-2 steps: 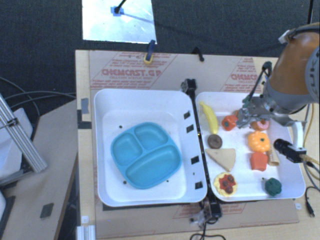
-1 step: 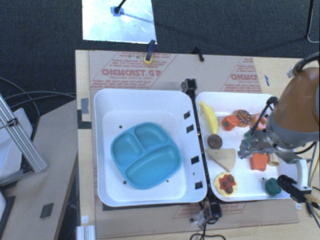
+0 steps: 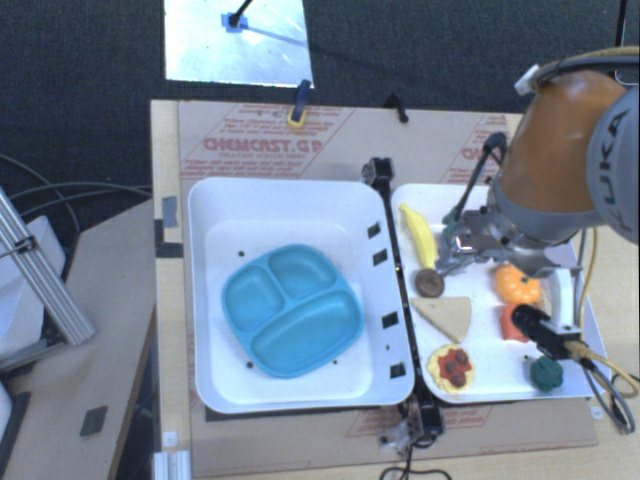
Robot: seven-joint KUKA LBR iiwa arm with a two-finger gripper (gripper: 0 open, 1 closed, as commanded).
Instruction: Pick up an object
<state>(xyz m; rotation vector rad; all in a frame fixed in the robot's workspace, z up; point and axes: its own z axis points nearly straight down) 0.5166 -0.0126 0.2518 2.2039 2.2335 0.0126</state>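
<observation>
You're seeing the gripper (image 3: 458, 250) hanging over the right bin (image 3: 495, 363), just beside a smooth curved yellow banana (image 3: 418, 234) and a small brown round piece (image 3: 430, 284). Its metal tip is blurring into the arm, so you can't tell released or clenched. A flat pale wedge (image 3: 445, 316) and a round disc with red topping (image 3: 452, 366) are lying nearer the front. The arm is partly covering a ribbed orange fruit (image 3: 517, 286) and a red piece (image 3: 512, 323) (shape unclear). A dark green knobbly lump (image 3: 546, 373) is sitting near the front corner. The left bin (image 3: 230, 218) is holding a glossy blue divided plate (image 3: 290, 310).
</observation>
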